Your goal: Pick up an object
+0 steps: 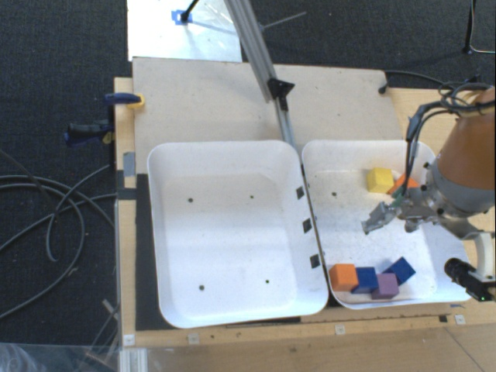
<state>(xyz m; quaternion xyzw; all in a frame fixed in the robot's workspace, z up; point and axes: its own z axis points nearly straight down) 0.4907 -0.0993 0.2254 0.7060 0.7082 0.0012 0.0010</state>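
My gripper (377, 218) hangs over the middle of the right bin (341, 161), reaching in from the right under the orange-banded wrist. A yellow block (380, 180) lies just beyond it toward the back of the bin. An orange piece (404, 183) peeks out beside the yellow block, partly hidden by the arm. Along the bin's front edge sit an orange cube (342, 276), a blue cube (366, 279), a purple cube (385, 285) and another blue cube (401, 269), packed close together. I see nothing held at the gripper's tip.
The left bin (225, 231) adjoins the right one along a shared rim. A slanted metal pole (260, 49) comes down from the back to that rim. Cables (422, 126) loop over the arm at the right.
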